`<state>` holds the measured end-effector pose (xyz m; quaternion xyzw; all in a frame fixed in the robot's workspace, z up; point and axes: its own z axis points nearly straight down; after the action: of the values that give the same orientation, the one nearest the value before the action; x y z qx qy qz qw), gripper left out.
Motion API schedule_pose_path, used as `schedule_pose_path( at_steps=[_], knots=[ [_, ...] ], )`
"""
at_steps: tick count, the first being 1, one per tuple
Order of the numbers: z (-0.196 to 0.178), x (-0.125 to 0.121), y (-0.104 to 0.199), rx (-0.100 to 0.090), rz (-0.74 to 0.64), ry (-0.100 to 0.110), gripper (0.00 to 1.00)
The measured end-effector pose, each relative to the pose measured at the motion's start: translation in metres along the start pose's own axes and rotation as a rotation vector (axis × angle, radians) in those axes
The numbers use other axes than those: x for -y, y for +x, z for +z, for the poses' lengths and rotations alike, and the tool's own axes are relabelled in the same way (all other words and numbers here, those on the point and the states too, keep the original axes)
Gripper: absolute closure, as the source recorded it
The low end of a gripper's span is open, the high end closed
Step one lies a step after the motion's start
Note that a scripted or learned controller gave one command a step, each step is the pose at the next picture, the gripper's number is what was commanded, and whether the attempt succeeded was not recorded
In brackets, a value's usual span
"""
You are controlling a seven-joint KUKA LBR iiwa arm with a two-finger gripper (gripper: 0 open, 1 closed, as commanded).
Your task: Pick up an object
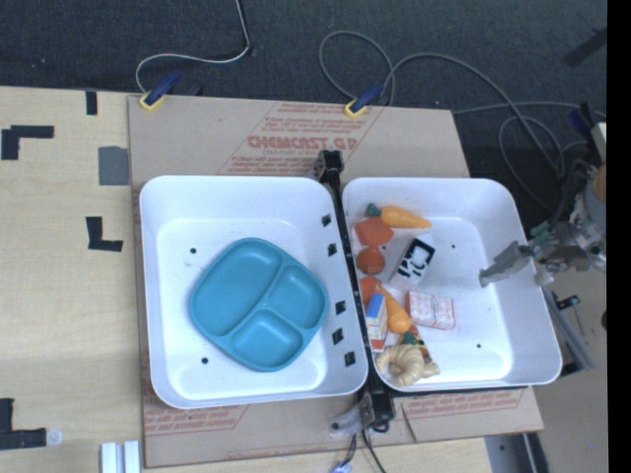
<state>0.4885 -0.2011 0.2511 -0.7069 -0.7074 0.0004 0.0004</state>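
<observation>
The right bin (493,205) holds several small toy items along its left side. An orange carrot (404,217) lies at the top beside a red tomato (373,232). Below them sit a black-and-white box (415,260), a pink-and-white packet (432,310), an orange piece (396,314) and a beige lump (407,364). My gripper (496,268) hangs over the bin's right part, well to the right of the box and packet, and nothing shows in it.
A blue divided plate (258,304) lies in the left bin (168,205). A black divider (344,264) joins the two bins. Cables run over the dark floor behind the bench. The arm's wrist (572,249) stands past the right bin's right wall.
</observation>
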Motion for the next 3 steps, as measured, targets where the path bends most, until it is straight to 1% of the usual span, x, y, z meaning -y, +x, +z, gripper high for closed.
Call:
schedule_pose_path(
  at_steps=[1,2,3],
  knots=[
    [0.118,-0.009,0.069,-0.002,-0.001,0.003,0.00],
    [0.161,0.000,0.096,0.012,0.004,-0.021,0.00],
    [0.162,-0.042,0.093,0.002,0.002,-0.007,0.00]
  ],
)
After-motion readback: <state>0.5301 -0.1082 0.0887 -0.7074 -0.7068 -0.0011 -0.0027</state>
